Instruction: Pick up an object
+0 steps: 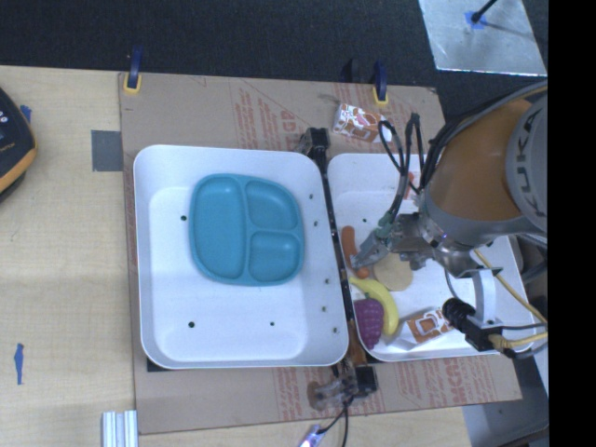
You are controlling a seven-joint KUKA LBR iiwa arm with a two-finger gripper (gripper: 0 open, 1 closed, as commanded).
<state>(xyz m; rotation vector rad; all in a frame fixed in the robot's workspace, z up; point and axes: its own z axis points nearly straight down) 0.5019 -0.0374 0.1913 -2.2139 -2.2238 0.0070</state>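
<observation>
Cardboard lines the bench under two white bins; our gripper (372, 252) hangs low in the right bin (358, 180), fingers apart, empty, beside the hot dog (348, 245), above the banana (380, 298), presumably lining up a grasp.

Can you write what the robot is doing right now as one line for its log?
gripper: low in right bin, over hot dog and banana | grasp: none seen | left bin: blue divided plate
</observation>
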